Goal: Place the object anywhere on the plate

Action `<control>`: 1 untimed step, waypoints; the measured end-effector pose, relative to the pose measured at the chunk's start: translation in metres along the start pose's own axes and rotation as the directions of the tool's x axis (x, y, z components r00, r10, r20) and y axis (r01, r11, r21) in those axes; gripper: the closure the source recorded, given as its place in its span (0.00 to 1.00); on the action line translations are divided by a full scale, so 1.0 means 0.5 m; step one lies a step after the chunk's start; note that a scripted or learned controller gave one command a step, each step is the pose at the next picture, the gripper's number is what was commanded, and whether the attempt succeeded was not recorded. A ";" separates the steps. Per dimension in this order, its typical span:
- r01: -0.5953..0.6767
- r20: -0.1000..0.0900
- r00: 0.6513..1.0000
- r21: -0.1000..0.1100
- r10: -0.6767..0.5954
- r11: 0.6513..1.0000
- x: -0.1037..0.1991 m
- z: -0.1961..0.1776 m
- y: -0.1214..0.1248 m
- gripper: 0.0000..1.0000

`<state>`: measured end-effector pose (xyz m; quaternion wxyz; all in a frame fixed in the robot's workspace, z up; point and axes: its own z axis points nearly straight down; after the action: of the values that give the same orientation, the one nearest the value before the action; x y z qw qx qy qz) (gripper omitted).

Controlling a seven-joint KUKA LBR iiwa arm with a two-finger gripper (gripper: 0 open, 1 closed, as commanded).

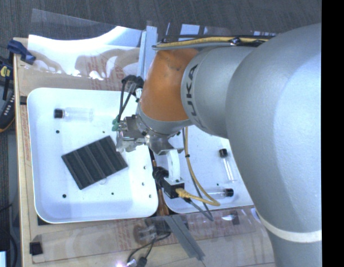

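The KUKA arm [255, 93] reaches in from 3 o'clock and its bulk covers most of the right bin [208, 149], so the orange band [166, 90] and the wrist hardware [136, 132] hang over the seam where the two bins meet. The wrist sits just off the 3 o'clock corner of the plate [94, 161], which I judge to be a stance for working at or near the plate. The wrist body hides the jaws, so I cannot tell whether they are apart, together or clamped on anything, and nothing shows as held. The plate is a dark, ribbed rectangle lying flat and skewed in the left bin [38, 149], a little toward 6 o'clock of its middle. That leaves bare white floor around it for an approach from above. The likeliest object for the task is a clear vial with a black cap [73, 114], lying on its side toward 10 o'clock of the left bin. It is well apart from the plate and nothing touches it. It looks small, see-through and round-bodied, so it would probably roll if nudged and may be hard to pick out against the white floor. Two similar capped vials lie in the right bin, one [225, 163] near 3 o'clock of the wrist and another [216, 193] toward 5 o'clock beside a yellow cable [198, 196]. Which vial is meant cannot be settled, and no vial lies on the plate.
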<state>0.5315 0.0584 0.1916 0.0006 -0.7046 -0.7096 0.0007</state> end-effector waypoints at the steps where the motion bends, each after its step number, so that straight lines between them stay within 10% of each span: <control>1: -0.290 0.000 0.957 -0.001 0.290 0.957 0.093 -0.172 0.133 1.00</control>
<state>0.5976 0.1054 0.2775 0.0002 -0.8011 -0.5986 0.0007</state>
